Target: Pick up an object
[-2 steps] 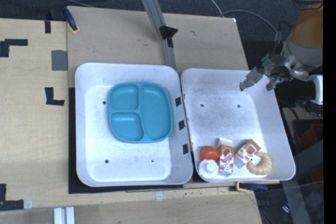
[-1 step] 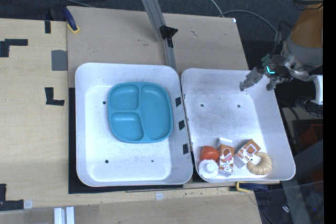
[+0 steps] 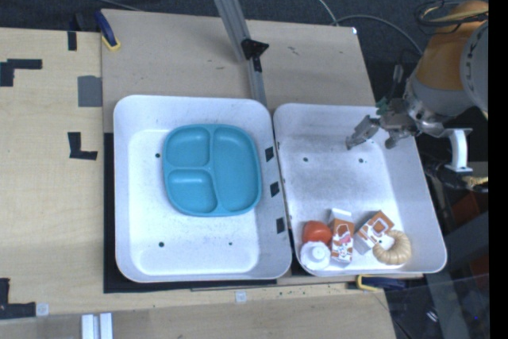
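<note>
Two bins: shallow white bins side by side on the bench; left bin [image 3: 135, 250], right bin [image 3: 421, 202].
Left bin contents: one teal divided plate [image 3: 212, 169] with three compartments, lying flat in the upper middle of the bin.
Right bin contents: a cluster of small objects gathered in the near corner, along the lower wall.
Item 1: red-orange rounded object [image 3: 317, 232], leftmost of the cluster.
Item 2: white round cap-like piece [image 3: 316, 255], just below the red one, touching the bin's lower rim.
Item 3: small red-and-white carton [image 3: 342, 240], just right of the red object.
Item 4: second carton, orange and white [image 3: 375, 228], lying tilted beside the first.
Item 5: tan croissant-shaped pastry [image 3: 394, 248], rightmost, curled against the second carton.
Arm: grey with an orange band, entering from the right.
Gripper [image 3: 372, 136]: over the upper right part of the right bin, well apart from the cluster; fingers spread, nothing between them.
Bench: wooden surface [image 3: 182, 52] with a metal post [image 3: 230, 4] rising behind the bins.
</note>
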`<state>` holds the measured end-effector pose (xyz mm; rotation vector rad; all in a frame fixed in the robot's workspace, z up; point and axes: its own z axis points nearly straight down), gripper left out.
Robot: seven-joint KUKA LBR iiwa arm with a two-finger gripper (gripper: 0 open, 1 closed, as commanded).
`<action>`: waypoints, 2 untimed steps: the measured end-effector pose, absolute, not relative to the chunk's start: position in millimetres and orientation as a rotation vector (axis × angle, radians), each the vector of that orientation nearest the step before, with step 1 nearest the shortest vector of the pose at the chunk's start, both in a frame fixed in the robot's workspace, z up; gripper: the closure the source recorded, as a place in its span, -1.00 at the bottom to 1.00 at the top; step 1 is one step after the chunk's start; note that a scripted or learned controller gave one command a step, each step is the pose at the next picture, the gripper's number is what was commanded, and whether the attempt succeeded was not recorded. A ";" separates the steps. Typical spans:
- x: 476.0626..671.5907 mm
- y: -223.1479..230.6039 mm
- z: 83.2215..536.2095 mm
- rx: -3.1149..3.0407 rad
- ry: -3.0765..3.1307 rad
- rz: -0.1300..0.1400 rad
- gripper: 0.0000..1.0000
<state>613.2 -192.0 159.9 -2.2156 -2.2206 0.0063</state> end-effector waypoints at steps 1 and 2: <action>615.4 -194.0 96.2 -2.215 -2.219 0.008 -1.00; 614.9 -193.0 87.6 -2.218 -2.223 0.005 -1.00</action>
